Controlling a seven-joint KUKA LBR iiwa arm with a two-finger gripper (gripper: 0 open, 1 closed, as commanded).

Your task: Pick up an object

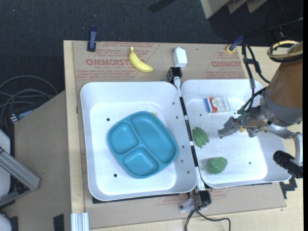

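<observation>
Lumpy green object (217, 165) lies beside ribbed green leaf (200, 136).

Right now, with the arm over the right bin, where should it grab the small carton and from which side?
Grip the carton across its short sides, coming straight down from above. It lies flat on the floor of the right bin, apart from the green items, with room for fingers all round. The gripper hovers just below it in the view.

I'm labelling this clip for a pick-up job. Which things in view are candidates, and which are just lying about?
Candidates, right bin: small carton, striped green piece, bumpy green piece; gripper nearby.

Lying about: blue tray, banana.
</observation>
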